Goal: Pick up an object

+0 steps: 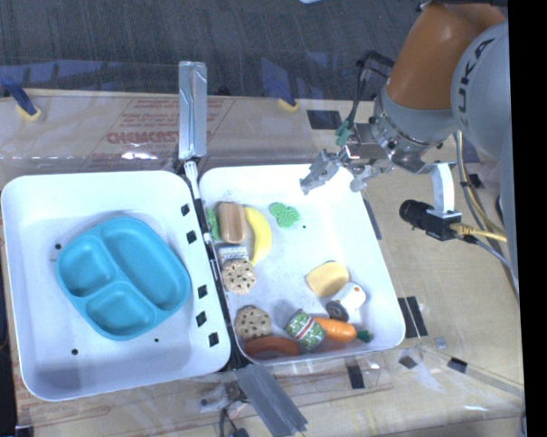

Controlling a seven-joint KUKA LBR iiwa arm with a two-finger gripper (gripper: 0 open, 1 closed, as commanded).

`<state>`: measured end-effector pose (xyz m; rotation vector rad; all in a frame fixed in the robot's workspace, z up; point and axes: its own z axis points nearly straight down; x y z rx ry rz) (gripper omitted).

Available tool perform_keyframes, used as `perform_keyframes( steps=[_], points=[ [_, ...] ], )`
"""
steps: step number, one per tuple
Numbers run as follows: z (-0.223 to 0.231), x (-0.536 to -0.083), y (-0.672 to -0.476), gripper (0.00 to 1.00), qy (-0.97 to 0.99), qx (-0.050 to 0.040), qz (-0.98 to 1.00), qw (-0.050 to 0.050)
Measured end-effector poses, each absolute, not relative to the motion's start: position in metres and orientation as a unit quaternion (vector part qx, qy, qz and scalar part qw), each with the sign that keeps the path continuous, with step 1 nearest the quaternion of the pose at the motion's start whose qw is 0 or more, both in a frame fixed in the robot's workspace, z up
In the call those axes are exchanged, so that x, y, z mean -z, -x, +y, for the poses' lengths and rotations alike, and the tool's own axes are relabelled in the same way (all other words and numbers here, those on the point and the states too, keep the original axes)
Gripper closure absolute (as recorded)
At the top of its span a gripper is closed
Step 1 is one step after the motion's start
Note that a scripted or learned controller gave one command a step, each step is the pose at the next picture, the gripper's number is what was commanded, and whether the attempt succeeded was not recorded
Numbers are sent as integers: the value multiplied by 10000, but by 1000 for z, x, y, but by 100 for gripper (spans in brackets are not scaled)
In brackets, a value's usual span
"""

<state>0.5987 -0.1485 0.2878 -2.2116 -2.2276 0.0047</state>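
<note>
My gripper (337, 177) hangs over the far edge of the right bin (369, 227), its fingers (315, 176) spread open with nothing between them. Below and left of it lie a green leafy piece (286, 214), a banana (259, 234) and a hot dog in a bun (229, 221). Nearer the front are a yellow wedge (327, 279), a white cylinder (350, 300), a carrot (338, 330), a green can (304, 328), a sausage (272, 347) and two cookies (239, 277) (252, 321).
The left bin (35, 359) holds a blue divided plate (122, 276). A metal bar (193, 108) stands at the back between the bins. A black cable and connector (427, 217) hang to the right of the right bin.
</note>
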Motion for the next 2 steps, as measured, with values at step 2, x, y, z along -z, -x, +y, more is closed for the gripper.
perform_keyframes(
  steps=[2],
  points=[
    [-113,-94,-639,0,6486,11,-7611,-12]
  ],
)
